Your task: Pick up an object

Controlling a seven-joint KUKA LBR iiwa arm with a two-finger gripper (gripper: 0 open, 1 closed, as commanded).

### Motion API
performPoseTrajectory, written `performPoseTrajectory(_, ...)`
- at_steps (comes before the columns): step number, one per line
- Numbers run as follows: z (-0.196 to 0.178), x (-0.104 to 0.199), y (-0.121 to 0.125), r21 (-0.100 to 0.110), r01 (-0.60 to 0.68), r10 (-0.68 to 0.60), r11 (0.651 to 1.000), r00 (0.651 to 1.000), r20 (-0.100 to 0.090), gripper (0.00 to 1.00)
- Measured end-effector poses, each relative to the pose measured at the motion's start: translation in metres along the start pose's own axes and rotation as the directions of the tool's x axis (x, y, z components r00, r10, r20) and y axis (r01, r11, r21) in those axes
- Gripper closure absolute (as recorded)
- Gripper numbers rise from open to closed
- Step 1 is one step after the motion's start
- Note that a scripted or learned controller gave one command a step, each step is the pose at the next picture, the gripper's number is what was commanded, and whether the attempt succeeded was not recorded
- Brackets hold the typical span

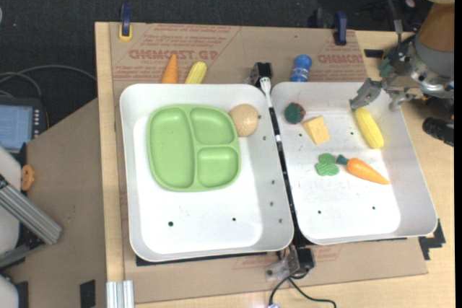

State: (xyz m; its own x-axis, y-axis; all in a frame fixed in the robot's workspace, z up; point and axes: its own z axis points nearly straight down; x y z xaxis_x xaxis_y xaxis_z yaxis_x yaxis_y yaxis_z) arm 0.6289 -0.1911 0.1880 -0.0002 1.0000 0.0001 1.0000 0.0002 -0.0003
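My gripper [380, 94] hangs over the far right corner of the right bin [404, 220], open, with nothing between its fingers. Just below and in front of it a yellow corn cob [369, 128] lies on the bin floor, apart from the fingertips. The same bin holds a yellow cheese wedge [316, 130], a dark green round piece [294, 112], a green broccoli piece [327, 165] and an orange carrot [366, 170].
The left bin [209, 227] holds a green divided plate [193, 146] and a tan ball [245, 119] at the plate's far right corner. Behind the bins on the board lie an orange carrot [170, 70], a yellow piece [195, 72] and a blue bottle [301, 68].
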Motion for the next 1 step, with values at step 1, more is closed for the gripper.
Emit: performPoseTrajectory(1,0.1030,-0.0270,0.0355,0.009,0.002,-0.001,1.000,1.000,-0.022,0.00)
